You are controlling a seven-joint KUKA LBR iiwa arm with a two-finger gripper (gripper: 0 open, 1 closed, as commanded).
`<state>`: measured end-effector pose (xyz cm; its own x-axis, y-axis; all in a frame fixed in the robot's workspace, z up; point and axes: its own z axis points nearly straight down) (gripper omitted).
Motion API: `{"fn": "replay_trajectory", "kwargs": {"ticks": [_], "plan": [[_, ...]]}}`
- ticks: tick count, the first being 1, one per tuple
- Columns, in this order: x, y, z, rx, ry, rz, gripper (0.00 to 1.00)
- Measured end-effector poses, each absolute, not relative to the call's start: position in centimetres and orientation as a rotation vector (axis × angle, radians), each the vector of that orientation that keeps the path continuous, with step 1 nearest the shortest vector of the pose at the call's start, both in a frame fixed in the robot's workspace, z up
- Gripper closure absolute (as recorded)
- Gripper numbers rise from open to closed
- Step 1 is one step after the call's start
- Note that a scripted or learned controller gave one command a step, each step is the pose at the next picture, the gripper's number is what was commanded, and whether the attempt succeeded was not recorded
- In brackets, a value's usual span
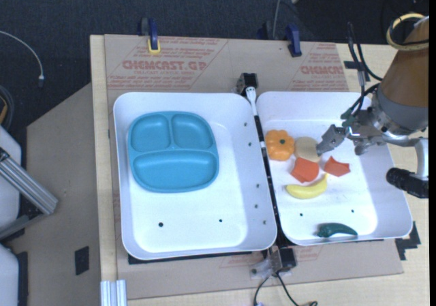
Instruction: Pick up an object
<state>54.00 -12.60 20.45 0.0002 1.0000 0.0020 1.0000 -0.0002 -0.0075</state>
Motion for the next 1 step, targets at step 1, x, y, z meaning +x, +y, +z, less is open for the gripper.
{"fn": "replay_trajectory", "kwargs": {"ticks": [1], "plan": [[54.23, -11.68, 14.52, -2.216, -2.217, 0.005, 0.00]]}}
